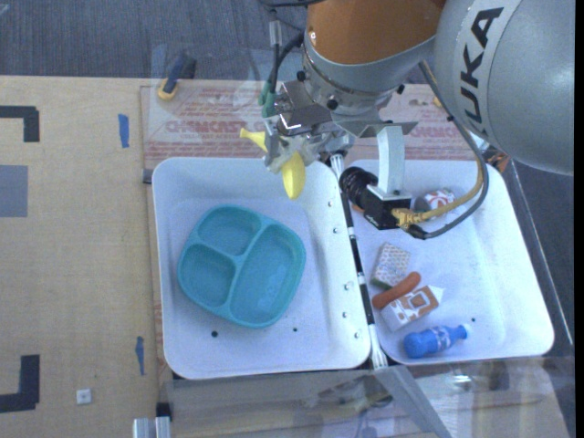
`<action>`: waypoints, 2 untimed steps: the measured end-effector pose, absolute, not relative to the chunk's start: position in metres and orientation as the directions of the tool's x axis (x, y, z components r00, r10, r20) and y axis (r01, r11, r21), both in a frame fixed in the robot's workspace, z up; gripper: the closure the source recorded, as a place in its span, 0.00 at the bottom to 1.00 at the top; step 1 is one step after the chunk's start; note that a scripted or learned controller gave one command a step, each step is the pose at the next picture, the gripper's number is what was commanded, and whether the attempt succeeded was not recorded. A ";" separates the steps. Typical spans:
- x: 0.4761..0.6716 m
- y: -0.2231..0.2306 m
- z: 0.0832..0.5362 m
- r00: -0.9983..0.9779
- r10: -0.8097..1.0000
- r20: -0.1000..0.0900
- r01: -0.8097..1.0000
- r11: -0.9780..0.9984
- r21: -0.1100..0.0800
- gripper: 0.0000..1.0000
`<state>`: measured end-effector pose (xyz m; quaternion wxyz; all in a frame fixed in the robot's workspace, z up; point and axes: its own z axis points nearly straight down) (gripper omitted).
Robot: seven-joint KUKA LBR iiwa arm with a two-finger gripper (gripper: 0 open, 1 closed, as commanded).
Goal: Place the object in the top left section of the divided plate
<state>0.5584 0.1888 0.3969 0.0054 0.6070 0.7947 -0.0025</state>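
Far left there's a tan bench top [64, 272] w/ black corner marks and a couple bits of blue tape [123, 130]. Next over, the left bin [182, 336], white and shallow, w/ a teal divided plate [242, 265] lying flat in its middle; plate has 3 sections, all bare as far as I can see, incl. the top left one. Above the bin's back edge, on a printed cardboard sheet [210, 121], sits a small yellow-and-black tool-like thing [175, 73], too small to name. Over the left bin's back right corner hangs the gripper [290, 149], and a yellow banana-shaped object [292, 176] pokes down from between its fingers, so it looks clamped on that object, held up above the bin floor and up-right of the plate, well apart from it. A second yellow bit sticks out to the gripper's left, prob. the same object's other end, can't tell for sure. Above that, the arm's orange band [365, 12] and a big grey link [520, 62] w/ black letters fill the top right. Right of the divider between bins, a black cable fitting [370, 197] w/ yellow-tipped hose loops over the right bin [525, 281]. In that bin: a small can-like item [438, 198] near the back, a checked packet [393, 263], a red sausage-shaped toy [397, 289] just below it, a little white-and-orange carton [412, 307] touching the sausage, and a blue bottle [434, 339] lying on its side near the front.
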 end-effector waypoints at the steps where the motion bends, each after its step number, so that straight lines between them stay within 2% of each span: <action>1: 0.529 0.208 0.270 -0.313 0.950 0.000 0.950 0.313 -0.002 1.00; 2: 0.531 0.206 0.278 -0.308 0.951 -0.001 0.951 0.308 -0.003 1.00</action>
